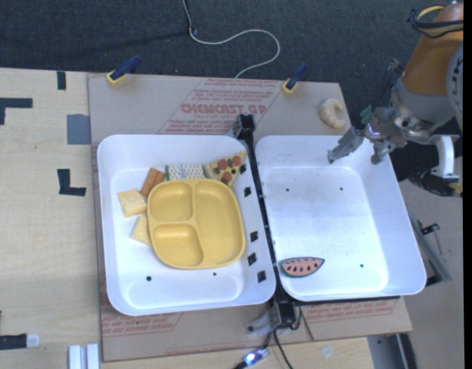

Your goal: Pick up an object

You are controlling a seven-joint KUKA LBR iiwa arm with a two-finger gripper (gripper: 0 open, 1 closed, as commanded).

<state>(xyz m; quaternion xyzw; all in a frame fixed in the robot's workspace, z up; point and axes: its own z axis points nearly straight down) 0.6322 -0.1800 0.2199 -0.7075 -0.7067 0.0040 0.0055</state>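
Observation:
A watermelon slice toy lies flat near the front left corner of the right bin. In the left bin a yellow divided plate rests over several small food toys: a pizza slice, a pale cracker and an orange stick. My gripper hovers over the right bin's back right corner, open, with nothing between its fingers. It is far from the watermelon slice.
A beige ring-shaped toy sits on the cardboard behind the right bin, close to the gripper. A black divider runs between the bins. A cable loops across the dark floor at the back.

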